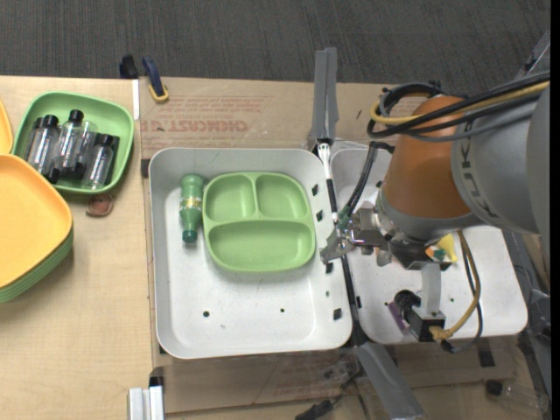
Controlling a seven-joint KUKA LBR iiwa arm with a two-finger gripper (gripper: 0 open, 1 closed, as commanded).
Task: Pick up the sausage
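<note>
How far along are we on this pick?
Done: the arm is over the right bin, covering much of it. In hand: no grasp I can confirm from this angle. Left: the grasp and lift itself. The left bin holds a green plate and a green bottle.

There are two white bins [245, 318]; one green plate [258, 221] and one green bottle [190, 206] lie in the left one. One green tray [35, 110] holds about four vials [70, 145]. Yellow plates [31, 226] are stacked, their number unclear.
</note>
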